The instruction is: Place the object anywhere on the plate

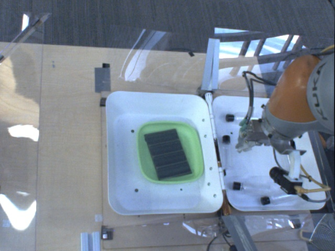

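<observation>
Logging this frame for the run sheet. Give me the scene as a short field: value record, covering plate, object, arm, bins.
plate: green plate, square with rounded corners, in the left bin
object: dark ribbed rectangular block, lying flat on the plate, slightly rotated
arm: grey with orange band, over the right bin
gripper: gripper low over the right bin, apart from the block
task state: block rests on the plate
</observation>
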Available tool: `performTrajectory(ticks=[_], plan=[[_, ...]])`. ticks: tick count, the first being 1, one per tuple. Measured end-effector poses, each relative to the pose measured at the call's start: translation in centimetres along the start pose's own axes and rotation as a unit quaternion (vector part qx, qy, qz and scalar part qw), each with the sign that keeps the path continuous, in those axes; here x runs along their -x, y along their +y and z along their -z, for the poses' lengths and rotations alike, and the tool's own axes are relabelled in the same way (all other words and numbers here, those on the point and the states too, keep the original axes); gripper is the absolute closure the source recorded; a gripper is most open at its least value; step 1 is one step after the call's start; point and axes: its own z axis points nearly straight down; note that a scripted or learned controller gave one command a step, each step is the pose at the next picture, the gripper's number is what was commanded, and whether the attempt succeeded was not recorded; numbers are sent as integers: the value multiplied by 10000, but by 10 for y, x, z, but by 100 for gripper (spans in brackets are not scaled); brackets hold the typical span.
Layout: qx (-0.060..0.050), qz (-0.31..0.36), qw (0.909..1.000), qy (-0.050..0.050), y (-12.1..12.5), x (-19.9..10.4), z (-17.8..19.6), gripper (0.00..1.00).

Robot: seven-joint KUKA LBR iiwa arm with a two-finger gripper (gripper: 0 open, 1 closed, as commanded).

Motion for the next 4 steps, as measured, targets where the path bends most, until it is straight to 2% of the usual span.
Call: performTrajectory(ticks=[1,2,3,4], plan=[[9,608,9981,4,11,-115,0,100],[9,606,9982,4,11,-115,1,0],[16,299,9996,-1,60,-66,11,0],[6,119,9999,1,39,-70,30,0]])
